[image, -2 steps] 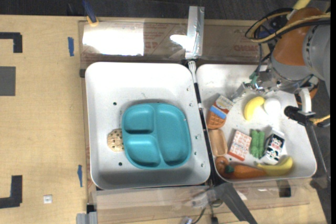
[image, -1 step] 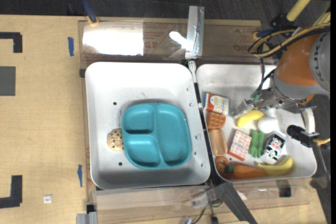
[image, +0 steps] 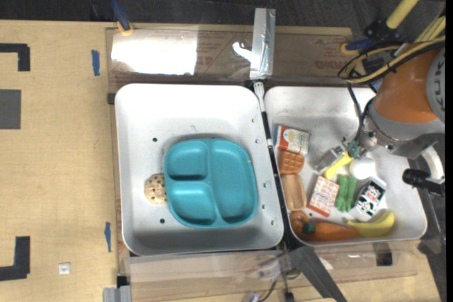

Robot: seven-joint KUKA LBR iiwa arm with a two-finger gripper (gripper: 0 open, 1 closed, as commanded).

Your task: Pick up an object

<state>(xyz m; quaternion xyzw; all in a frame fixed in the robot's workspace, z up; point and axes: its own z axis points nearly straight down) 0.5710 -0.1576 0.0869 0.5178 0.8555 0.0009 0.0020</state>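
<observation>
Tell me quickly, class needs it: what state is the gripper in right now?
Gripper: cannot be told; it sits low in the right bin above the toy food, and nothing is visibly held.

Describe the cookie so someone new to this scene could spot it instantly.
Start at the left shallow white bin, which holds a teal three-compartment plastic tray. The small round tan cookie with dark specks lies on the bin floor against the tray's left edge. It is the only loose item in that bin; the other food items are all piled in the right bin.
</observation>
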